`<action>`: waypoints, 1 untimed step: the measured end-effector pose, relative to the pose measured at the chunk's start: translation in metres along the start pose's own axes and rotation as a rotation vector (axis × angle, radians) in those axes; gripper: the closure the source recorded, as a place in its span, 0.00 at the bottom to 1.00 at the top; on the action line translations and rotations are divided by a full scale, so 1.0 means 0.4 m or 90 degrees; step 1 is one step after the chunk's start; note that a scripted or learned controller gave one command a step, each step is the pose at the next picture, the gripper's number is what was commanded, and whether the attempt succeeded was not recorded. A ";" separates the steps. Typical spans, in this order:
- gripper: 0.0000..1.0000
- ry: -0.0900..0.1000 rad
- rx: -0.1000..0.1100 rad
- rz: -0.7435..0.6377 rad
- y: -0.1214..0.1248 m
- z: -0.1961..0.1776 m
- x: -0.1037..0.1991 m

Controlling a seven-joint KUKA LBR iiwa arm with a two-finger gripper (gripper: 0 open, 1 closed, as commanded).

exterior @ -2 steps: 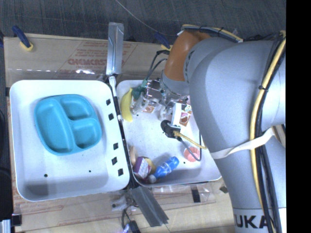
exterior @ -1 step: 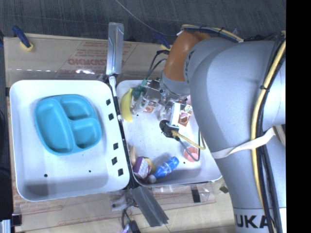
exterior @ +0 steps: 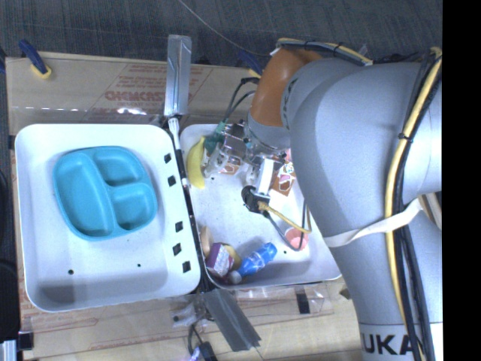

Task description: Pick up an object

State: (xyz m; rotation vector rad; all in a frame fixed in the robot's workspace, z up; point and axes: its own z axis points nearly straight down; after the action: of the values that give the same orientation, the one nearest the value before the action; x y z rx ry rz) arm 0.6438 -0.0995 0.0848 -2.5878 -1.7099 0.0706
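While the gripper [exterior: 219,153] hangs low at 11 o'clock in the shallow white right-hand bin [exterior: 223,215] in the camera view, you cannot tell its opening. Nothing looks lifted yet: the curved yellow plastic banana [exterior: 195,164] lies at its 9 o'clock, so grasping and lifting remain.

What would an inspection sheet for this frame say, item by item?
Surface: brown board bearing the left bin and the right bin side by side.
Job's things: in the right bin, a banana by the left wall; a blue bottle and a purple item at the picture's lower end; a pink item on the right.
Clutter: blue divided plate in the left bin.
Gripper: gripper low over the right bin, beside the banana; hold cannot be told.
Cables: cable bundle along the arm.
Surroundings: dark carpet; blue clamp at the board's corner.
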 end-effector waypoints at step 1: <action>0.00 0.001 0.003 0.063 -0.007 0.000 0.010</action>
State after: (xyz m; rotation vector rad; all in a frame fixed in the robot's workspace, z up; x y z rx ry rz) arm 0.6429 -0.0947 0.0849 -2.6660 -1.5788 0.0760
